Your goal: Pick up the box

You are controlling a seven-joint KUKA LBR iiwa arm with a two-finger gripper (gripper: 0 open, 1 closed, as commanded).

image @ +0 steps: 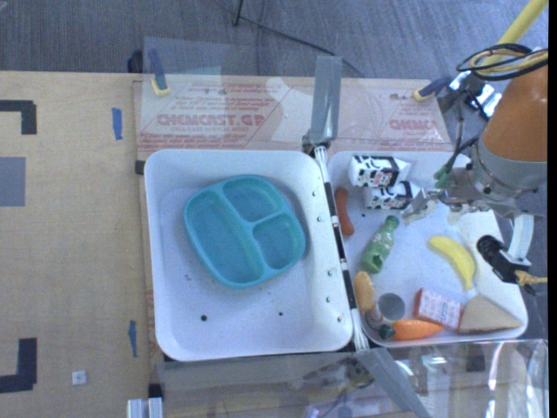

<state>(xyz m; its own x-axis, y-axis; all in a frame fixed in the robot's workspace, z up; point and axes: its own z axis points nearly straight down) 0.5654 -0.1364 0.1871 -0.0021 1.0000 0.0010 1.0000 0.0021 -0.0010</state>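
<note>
A small orange-red box (438,307) lies flat near the front of the right bin (513,322), between a grey can (391,306) and a tan sandwich wedge (487,314). A black-and-white cow-patterned carton (377,181) stands at the back of the same bin. My gripper (424,205) hangs over the bin's back half, just right of the carton and well behind the orange-red box. Nothing shows in its grasp.
The right bin also holds a yellow banana (456,258), a green bottle (379,246), a red sausage (345,212), a carrot (416,328) and a bread roll (364,290). In the left bin (165,233) lies a blue divided plate (244,229).
</note>
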